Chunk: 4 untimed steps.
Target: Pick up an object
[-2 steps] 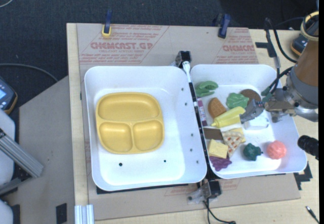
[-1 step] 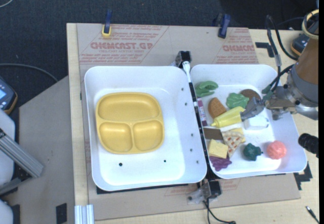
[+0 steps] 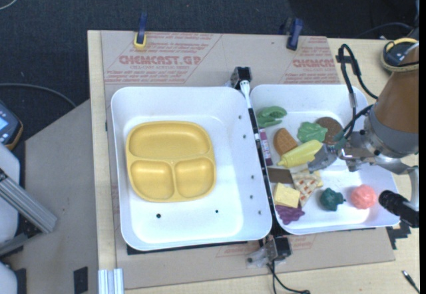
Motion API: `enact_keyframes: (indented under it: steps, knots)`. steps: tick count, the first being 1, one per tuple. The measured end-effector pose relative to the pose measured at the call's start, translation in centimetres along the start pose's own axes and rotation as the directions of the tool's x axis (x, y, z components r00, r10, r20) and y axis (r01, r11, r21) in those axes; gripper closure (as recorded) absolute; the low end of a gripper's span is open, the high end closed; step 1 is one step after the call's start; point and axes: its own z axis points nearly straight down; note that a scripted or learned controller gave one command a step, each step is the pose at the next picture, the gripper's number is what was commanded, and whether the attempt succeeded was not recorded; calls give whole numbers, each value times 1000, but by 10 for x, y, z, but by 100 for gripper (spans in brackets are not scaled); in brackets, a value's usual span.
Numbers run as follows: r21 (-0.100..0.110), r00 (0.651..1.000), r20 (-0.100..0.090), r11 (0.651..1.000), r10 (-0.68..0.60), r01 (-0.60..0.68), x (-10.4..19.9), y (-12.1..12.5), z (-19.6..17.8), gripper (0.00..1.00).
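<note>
my gripper (image 3: 325, 155) hangs low in the right bin (image 3: 373, 221), at the end of the yellow corn piece (image 3: 301, 153), and i cannot tell its state from here. the toys lie crowded, so i judge a close could nudge the corn or snag the waffle (image 3: 307, 186) beside it. i count two bins, one yellow divided tray (image 3: 172, 159), and about nine toy foods.

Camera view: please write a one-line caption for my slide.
KUKA arm's hand reaches into the right bin of toy food, beside the yellow corn; a yellow divided plate sits in the left bin.
</note>
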Motion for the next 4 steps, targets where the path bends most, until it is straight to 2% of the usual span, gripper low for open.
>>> enact_keyframes:
  steps: [2,3,4]
  knots:
    - [0,1000,-1,1000,-1,1,-7,-17,109,0]
    - [-4,1000,0,1000,-1,1,-7,-17,119,0]
    - [-8,1000,1,1000,0,0,-7,-16,107,100]
